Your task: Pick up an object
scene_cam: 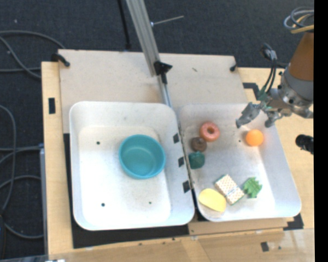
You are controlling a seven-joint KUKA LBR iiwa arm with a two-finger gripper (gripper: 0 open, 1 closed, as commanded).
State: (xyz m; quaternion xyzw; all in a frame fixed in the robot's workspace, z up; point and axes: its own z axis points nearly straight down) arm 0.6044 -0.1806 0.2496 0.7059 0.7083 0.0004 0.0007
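Note:
My gripper (256,121) hangs over the far right part of the right bin (281,187), open, with nothing between its fingers. An orange ball (254,138) lies just below it in the view, apart from the fingertips. To the left lie a pink ring (210,131), a small brown piece (198,143) and a dark teal piece (197,159). Near the bin's front are a yellow lump (212,200), a checkered box (229,189) and a green toy (252,187).
A teal bowl (142,156) stands in the left bin (87,201). A metal post (145,31) rises slantwise from the divide between the bins. Cables lie on the dark floor at the left.

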